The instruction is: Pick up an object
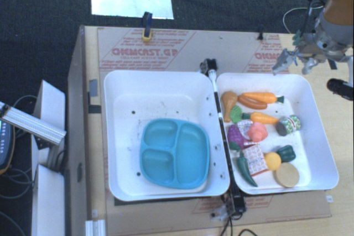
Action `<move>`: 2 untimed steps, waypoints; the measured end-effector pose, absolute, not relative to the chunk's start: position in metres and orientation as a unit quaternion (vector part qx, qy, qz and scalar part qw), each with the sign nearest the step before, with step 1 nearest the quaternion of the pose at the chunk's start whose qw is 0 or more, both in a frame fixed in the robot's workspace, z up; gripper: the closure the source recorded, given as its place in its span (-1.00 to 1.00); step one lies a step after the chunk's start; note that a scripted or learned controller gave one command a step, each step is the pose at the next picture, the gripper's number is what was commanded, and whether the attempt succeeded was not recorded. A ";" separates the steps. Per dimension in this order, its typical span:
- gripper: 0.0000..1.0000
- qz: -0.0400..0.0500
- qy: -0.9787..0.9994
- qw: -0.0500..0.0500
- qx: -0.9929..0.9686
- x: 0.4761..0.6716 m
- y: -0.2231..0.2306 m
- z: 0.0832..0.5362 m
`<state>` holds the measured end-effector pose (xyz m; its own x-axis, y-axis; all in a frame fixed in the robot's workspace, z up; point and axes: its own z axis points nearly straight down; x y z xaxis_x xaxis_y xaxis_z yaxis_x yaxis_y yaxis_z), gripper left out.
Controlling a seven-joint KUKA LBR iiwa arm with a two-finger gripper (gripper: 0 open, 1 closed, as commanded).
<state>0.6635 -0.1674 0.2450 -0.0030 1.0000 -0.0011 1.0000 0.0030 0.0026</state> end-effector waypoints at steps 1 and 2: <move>-1.00 0.000 0.709 -0.001 0.706 0.613 -0.115 0.145; -1.00 -0.002 0.707 -0.002 0.707 0.649 -0.118 0.086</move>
